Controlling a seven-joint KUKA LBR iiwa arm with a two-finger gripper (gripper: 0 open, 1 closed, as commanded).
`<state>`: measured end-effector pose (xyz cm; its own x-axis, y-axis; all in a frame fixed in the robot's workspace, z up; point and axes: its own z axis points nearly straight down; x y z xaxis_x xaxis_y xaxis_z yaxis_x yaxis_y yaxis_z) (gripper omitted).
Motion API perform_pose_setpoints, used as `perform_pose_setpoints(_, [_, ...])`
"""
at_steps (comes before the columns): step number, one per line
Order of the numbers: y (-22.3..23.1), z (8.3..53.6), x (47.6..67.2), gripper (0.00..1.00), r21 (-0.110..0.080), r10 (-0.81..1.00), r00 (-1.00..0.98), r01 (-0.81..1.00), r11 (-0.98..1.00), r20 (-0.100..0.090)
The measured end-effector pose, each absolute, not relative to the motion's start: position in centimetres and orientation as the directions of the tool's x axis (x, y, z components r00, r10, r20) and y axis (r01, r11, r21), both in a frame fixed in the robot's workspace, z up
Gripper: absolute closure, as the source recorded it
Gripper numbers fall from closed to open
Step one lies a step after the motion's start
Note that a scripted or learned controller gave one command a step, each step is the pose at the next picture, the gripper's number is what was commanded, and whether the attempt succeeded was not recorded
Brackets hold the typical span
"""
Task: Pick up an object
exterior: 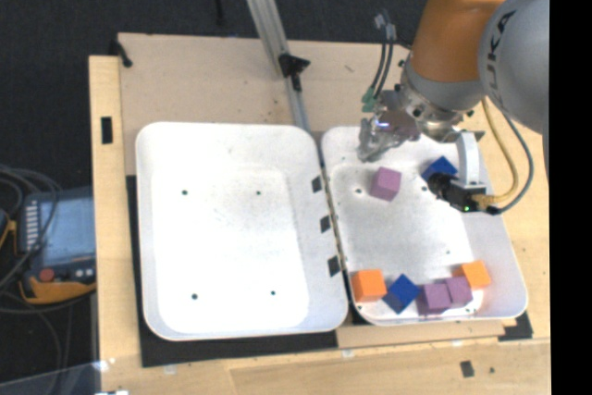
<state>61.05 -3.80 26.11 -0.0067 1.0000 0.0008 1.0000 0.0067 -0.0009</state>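
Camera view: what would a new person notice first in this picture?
First, the grey arm with the orange band reaches in from the right, its gripper over the far edge of the right bin. A purple block lies alone just below it. Orange, blue and purple blocks line that bin's near edge, beside the left bin.

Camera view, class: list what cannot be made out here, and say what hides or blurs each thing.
1. Gripper: blurred and small at the right bin's far edge; open or shut cannot be told.
2. Upper blue block: partly covered by the arm's white and black attachment.
3. Purple blocks in the near corner: touching, so their shared edge is unclear.
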Motion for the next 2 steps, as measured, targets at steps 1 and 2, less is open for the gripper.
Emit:
perform_pose_setpoints(1, [0.1,24.9,59.3,1.00,-0.001,1.000,-0.005,1.000,0.005,0.000])
perform_pose_setpoints(2, [5.1,25.6,57.2,1.00,-0.001,1.000,-0.008,1.000,0.008,0.002])
